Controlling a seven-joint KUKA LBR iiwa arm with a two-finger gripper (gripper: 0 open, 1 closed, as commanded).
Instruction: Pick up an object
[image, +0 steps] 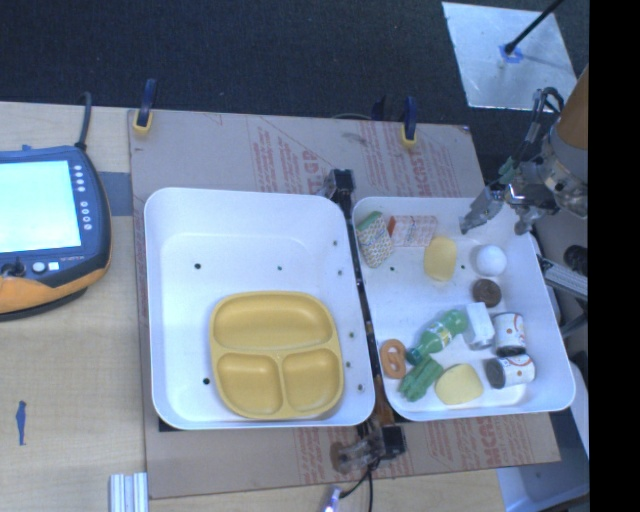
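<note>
We are looking down on the bench (70, 400), and the claw (497, 205) is hanging over the far right corner of the right bin (560, 395), its fingers spread apart and gripping nothing. The objects are all lying in that bin: a white ball (490, 260) is sitting nearest the claw, a yellow block (440, 258) just left of it, a brown ball (487, 292) just nearer us. Farther left a patterned carton (373, 238) is resting against the bin wall. Towards the near end (a crowded patch) a green bottle (440, 332), an orange ring (392, 357) and a yellow lemon-like piece (459, 385) are lying close together. The left bin (170, 240) is carrying a yellow divided tray (275, 355).
</note>
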